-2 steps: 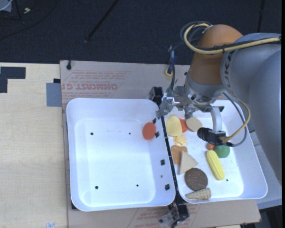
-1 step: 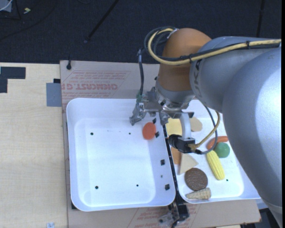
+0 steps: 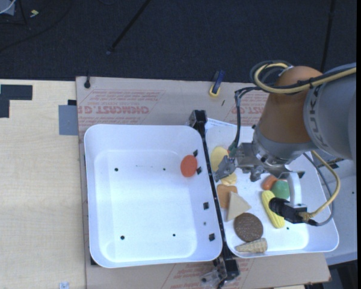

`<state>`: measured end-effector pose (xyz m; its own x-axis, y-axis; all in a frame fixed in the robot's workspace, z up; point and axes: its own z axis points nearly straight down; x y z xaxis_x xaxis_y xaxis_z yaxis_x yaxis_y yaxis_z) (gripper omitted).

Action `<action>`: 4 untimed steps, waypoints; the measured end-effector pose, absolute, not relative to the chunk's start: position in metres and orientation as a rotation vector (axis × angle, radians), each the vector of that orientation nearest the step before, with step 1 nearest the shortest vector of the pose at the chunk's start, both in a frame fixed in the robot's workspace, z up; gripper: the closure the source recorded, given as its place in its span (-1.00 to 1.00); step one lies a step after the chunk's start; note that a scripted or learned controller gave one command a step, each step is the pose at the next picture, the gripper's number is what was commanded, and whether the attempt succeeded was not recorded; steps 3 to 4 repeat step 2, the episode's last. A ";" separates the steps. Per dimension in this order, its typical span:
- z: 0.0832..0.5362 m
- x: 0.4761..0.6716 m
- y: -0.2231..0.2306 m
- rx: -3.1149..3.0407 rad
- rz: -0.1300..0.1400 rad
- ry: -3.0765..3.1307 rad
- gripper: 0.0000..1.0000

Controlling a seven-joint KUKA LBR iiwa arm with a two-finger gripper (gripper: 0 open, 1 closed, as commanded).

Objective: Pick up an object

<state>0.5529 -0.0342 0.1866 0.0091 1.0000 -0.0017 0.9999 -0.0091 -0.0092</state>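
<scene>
My gripper (image 3: 227, 165) is low over the left part of the right bin (image 3: 325, 236), hanging from the grey arm with its orange band (image 3: 287, 108). It sits right at a yellow toy fruit (image 3: 219, 155), partly covering it. Just below it lie an orange wedge (image 3: 226, 195) and a tan triangular piece (image 3: 238, 206). An orange-red ball (image 3: 189, 165) rests in the left bin (image 3: 108, 245), close to its right wall and apart from the gripper.
The right bin also holds a brown round cookie (image 3: 248, 226), an ice-cream cone (image 3: 253, 245), a yellow corn cob (image 3: 271, 209), a green piece (image 3: 281, 189) and a small orange piece (image 3: 269, 181). A black divider (image 3: 208, 173) separates the bins. Cables hang beside the wrist.
</scene>
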 end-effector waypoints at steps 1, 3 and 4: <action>0.187 0.565 0.085 -2.208 0.000 -2.229 -1.00; 0.135 0.540 0.144 -2.211 0.012 -2.221 -1.00; 0.135 0.540 0.144 -2.211 0.012 -2.221 -1.00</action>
